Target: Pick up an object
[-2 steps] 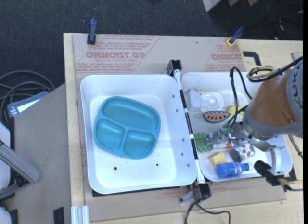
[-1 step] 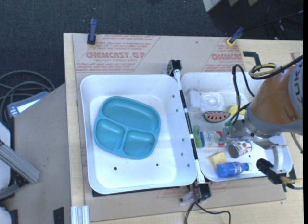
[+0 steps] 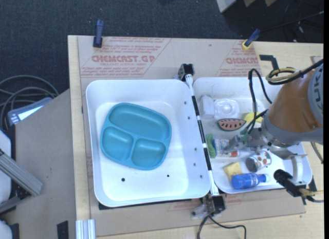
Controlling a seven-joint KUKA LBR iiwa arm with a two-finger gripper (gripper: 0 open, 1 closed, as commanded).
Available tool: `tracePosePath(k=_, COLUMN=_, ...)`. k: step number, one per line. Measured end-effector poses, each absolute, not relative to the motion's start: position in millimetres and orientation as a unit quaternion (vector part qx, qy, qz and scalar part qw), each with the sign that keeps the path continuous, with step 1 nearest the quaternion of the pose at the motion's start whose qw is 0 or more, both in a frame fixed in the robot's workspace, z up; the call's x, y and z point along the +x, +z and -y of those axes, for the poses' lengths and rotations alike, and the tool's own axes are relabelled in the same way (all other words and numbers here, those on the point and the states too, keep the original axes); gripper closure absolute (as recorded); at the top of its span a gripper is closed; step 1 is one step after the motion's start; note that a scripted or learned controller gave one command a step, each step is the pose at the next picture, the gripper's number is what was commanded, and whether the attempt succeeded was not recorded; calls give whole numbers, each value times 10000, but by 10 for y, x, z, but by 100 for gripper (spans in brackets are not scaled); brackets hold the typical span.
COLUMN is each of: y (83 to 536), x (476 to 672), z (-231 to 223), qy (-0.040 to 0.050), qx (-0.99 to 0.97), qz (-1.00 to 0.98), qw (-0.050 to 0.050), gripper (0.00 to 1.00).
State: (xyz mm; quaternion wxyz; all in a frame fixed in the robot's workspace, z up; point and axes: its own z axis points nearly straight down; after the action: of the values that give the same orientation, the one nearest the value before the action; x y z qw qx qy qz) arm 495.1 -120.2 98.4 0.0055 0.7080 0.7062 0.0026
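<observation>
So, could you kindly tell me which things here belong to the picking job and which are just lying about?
Belonging to the job:
- pincer, low over the right bin
- watermelon slice toy
- blue bottle
- yellow block
- clear white packet

Just lying about:
- blue divided plate in the left bin
- clamps on the board
- cables left of the bench

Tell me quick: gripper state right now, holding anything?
Gripper: down in the right bin among the small objects; open or shut cannot be told, and no hold is visible.
</observation>
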Motion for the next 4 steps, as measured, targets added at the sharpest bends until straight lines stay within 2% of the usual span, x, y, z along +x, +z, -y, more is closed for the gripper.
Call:
tracePosePath(k=1, y=877, x=5348, z=1064, qy=14, qx=7072, qz=-7070, qw=25, gripper=0)
tracePosePath(k=2, y=886, x=5929, z=949, qy=23, qx=7071, qz=-7071, qw=37, gripper=0)
tracePosePath(k=3, y=859, x=6568, z=977, qy=-39, qx=7059, qz=-7082, qw=-67, gripper=0)
tracePosePath(k=4, y=964, x=6567, z=961, qy=-41, qx=7054, qz=-7087, qw=-85, gripper=100)
